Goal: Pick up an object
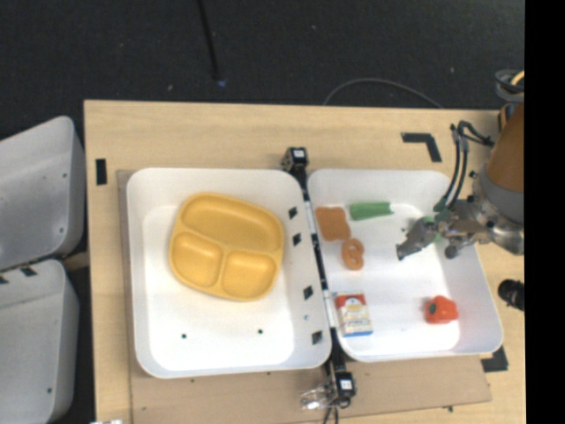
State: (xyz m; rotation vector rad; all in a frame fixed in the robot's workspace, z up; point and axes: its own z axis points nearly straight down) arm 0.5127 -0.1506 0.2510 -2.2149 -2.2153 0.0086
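Grey gripper (415, 242) hung over the right bin (459, 343), near the green tube (370, 209); jaw state, I couldn't tell.

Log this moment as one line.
gripper: over right bin, nothing held | nearest: orange piece | yellow tray: left bin | pick: not done

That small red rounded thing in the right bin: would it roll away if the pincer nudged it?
The small red rounded object looks lumpy, so it would probably wobble more than roll. It seems light for its size, likely sliding on the smooth white bin.
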